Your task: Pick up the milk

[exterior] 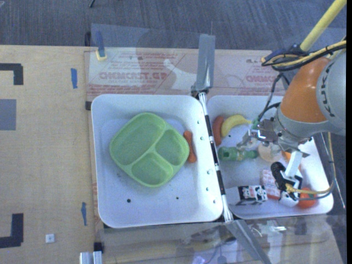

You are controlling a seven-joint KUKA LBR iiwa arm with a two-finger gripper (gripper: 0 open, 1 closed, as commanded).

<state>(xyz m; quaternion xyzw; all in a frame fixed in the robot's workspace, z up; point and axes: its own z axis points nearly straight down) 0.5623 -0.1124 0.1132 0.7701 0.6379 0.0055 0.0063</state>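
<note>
Approach step: arm (308, 100) reaches over right bin (242, 176) w/ gripper (252, 139) just above green item (235, 153), grip state cannot be told, while milk carton (251, 193) lies untouched near bin's front wall, so next move prob. needs a shift frontward, then descent.

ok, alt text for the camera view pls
The gripper hovers over the right bin, beside a banana, apart from the milk carton near that bin's lower edge. A green divided plate lies in the left bin.
</note>
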